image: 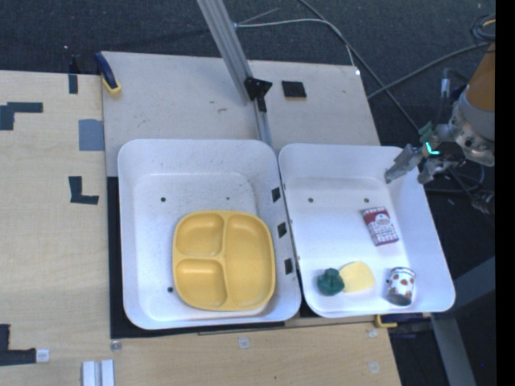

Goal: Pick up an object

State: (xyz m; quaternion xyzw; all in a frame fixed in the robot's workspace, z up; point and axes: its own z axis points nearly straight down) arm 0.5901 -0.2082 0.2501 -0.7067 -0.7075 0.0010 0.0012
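Gripper (pixel 412 163), grip unclear, hovers over right bin (pixel 338 167) holding four objects; left bin (pixel 145 215), one tray (pixel 224 260).

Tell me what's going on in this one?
A robot arm reaches in from the right, its gripper over the upper right edge of the right bin, holding nothing. That bin holds a red packet, a green lump touching a yellow piece, and a small can. A yellow divided plate lies in the left bin. Nothing is picked up yet.
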